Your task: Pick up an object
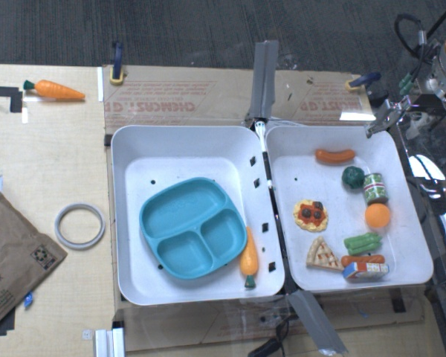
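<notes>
The right bin holds several toy foods: a red-orange sausage, a dark green ball, a small green can, an orange, a round mini pizza, a pizza slice, a green pod and a small red, white and blue tin on its side. My gripper hangs past that bin's far right corner, above the rim and apart from every object. In the left bin a blue divided plate lies with a carrot at its right edge.
On the bench left of the bins lie another carrot, a grey tape ring and a brown cardboard box. Blue clamps hold the cardboard strip behind the bins. A grey divider post stands between the bins.
</notes>
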